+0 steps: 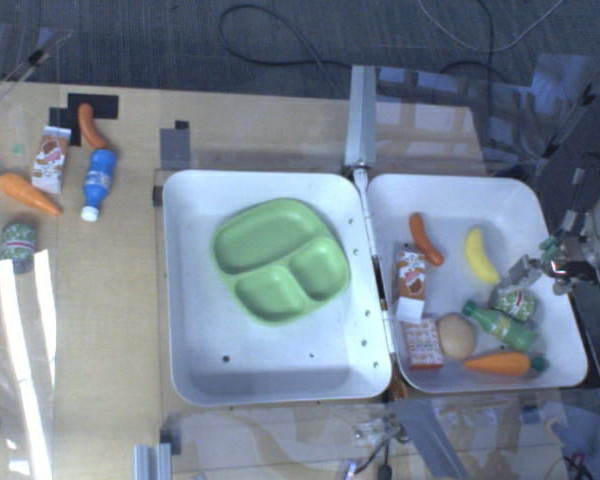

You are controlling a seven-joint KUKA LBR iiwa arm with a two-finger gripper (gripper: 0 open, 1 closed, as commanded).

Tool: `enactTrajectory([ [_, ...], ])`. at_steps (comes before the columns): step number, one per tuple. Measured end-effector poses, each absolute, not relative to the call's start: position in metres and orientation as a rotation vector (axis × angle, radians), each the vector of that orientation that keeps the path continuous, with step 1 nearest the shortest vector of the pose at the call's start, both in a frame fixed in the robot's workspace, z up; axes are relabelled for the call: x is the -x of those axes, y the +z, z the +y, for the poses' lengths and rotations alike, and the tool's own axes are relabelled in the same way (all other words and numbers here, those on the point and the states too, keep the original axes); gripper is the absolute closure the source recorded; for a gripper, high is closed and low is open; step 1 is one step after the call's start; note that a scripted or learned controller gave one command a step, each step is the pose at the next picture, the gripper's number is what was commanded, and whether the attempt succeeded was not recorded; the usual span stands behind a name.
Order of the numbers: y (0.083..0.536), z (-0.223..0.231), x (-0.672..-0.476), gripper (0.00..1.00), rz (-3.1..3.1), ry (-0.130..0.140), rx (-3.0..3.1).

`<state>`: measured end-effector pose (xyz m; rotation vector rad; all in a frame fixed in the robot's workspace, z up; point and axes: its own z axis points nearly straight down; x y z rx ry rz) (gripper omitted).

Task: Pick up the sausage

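While the sausage (pixel 426 239) lies in the upper left part of the right bin (pixel 500 190), tilted with its upper end toward the far wall, the claw (pixel 540 265) is seen at that bin's right rim, well apart from it. Whether the claw is released or clenched cannot be told from this view, since its end is small and partly lost against the rim; nothing is seen gripped in it. A yellow banana (pixel 479 255) is placed just right of the sausage, between it and the claw. A small carton (pixel 410 276) is found just below the sausage, near the bin's left wall, and a second carton (pixel 421 343) lies below that. A brown potato (pixel 457 336) is set beside the second carton, touching or nearly touching it. A green bottle (pixel 498 327) lies slanted to the right of the potato, a small can (pixel 514 302) sits above it near the claw, and an orange carrot (pixel 501 364) is laid along the bin's near wall. The left bin (pixel 190 368) holds a green divided plate (pixel 281 259). On the counter (pixel 90 298) to the left, a second sausage (pixel 93 128), a blue bottle (pixel 97 184), a carton (pixel 50 159), a carrot (pixel 26 191) and a can (pixel 18 242) are scattered.
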<state>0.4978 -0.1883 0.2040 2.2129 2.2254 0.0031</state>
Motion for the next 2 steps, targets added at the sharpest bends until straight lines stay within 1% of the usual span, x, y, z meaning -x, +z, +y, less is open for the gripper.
enactTrajectory([
  [1,0.2152,-0.1875,-0.5001,1.0,2.226,0.008,-2.205],
  [2,0.2152,-0.1875,-0.5,0.0,2.226,0.008,-2.205],
])
